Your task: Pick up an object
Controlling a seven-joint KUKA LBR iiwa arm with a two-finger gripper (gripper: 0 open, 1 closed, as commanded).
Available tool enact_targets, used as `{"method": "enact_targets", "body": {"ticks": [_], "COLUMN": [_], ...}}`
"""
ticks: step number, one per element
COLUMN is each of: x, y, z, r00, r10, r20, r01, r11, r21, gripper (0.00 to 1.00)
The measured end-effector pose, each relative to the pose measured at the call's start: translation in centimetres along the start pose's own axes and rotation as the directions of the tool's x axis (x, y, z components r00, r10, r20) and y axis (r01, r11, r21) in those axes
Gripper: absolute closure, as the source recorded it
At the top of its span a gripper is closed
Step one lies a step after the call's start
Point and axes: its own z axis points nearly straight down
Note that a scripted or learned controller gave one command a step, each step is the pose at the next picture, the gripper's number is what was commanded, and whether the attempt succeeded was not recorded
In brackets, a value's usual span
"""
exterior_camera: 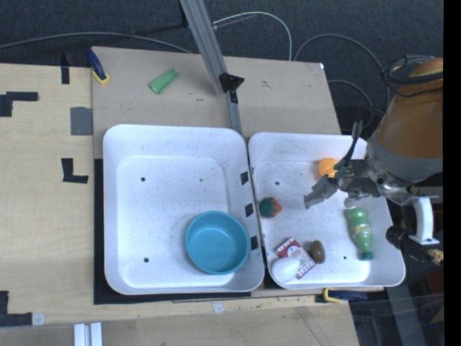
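Arm: the grey KUKA arm with its orange band (pixel 414 121) comes in from the right edge, and its bulk hides the right wall of the right bin.
Gripper: the gripper (pixel 315 197) hangs over the middle of the right bin (pixel 288 144), its dark fingers pointing left; whether the jaws are spread or pressed together I cannot tell, as they merge into one grey shape, and nothing shows between them.
Orange object: a small orange ball-like thing (pixel 327 167) lies just beyond the gripper, partly covered by the wrist.
Green bottle: a green bottle (pixel 359 231) lies on the bin floor to the right, near side of the gripper, its top end tucked under the wrist.
Green-and-red ball: a small ball (pixel 270 207) sits near the bin's left wall, left of the fingers and apart from them.
Near corner: a red-and-white packet (pixel 291 249), a white lump (pixel 286 269) and a small brown object (pixel 317 251) cluster together; their kinds are hard to make out.
Left bin: the left bin (pixel 144 150) holds a blue bowl (pixel 217 242) at its near right.
Bench: a green block (pixel 163 81) lies far left on the bench (pixel 288 92).
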Motion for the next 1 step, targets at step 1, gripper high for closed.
{"method": "enact_targets", "body": {"ticks": [1], "x": [-0.02], "y": [0.0], "z": [0.0], "r00": [1.0], "r10": [0.001], "r20": [0.0], "r01": [-0.001], "r11": [1.0], "r21": [0.0], "gripper": [0.0]}}
